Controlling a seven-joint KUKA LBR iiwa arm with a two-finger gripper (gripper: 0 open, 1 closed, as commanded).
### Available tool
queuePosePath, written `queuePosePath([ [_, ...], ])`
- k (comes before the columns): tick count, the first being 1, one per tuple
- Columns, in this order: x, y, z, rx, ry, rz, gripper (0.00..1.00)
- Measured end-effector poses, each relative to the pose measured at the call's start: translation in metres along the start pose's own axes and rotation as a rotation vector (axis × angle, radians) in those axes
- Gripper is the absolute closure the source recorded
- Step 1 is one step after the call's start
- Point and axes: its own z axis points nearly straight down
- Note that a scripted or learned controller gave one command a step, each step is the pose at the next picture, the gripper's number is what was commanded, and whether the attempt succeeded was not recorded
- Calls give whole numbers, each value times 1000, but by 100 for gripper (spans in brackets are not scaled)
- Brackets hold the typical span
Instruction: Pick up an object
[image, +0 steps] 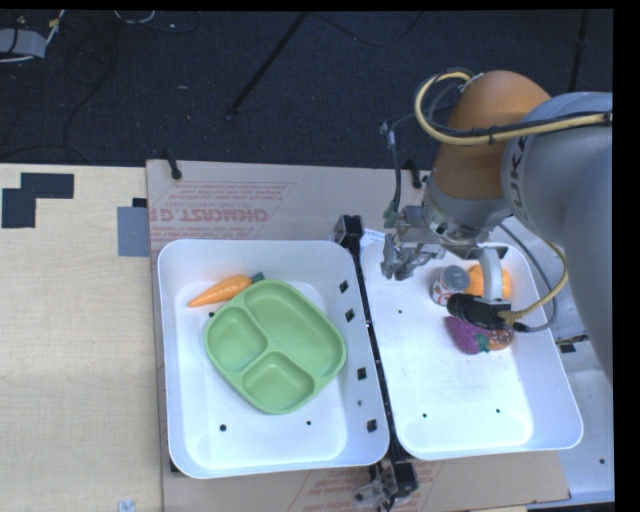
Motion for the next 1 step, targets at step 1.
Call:
queuePosePath([
  [1,51,-2,-13,-2,-1,-1,100],
])
